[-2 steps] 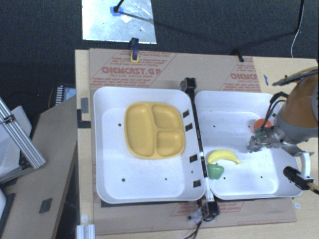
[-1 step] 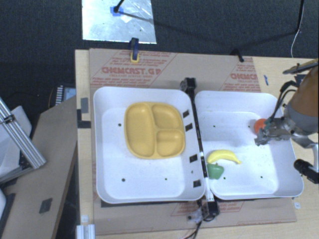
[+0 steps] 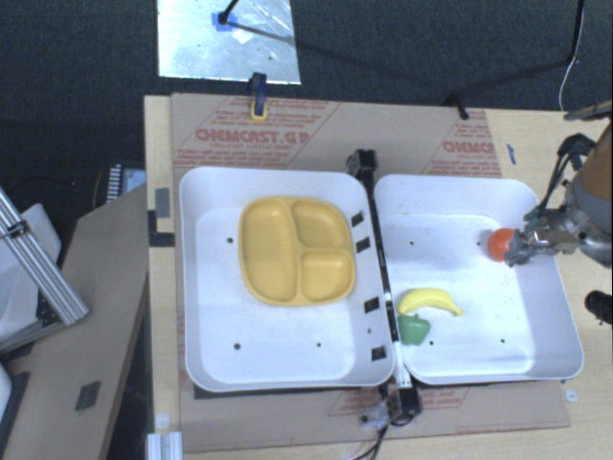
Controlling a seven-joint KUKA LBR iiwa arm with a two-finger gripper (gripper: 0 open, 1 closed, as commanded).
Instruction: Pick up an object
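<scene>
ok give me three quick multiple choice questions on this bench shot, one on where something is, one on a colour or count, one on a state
1. Where does the yellow divided plate lie?
A. in the left bin
B. in the right bin
C. on the cardboard outside both bins

2. How many loose objects lie in the right bin?
A. one
B. three
C. five

3. How does the banana sit relative to the green object?
A. stacked upright on top of it
B. in the other bin from it
C. lying flat beside it, near the divider

Answers:
1. A, the plate fills the middle of the left bin.
2. B, the banana, the green object and an orange ball are there.
3. C, both lie at the right bin's left edge, the banana just above the green object in the camera view.
</scene>
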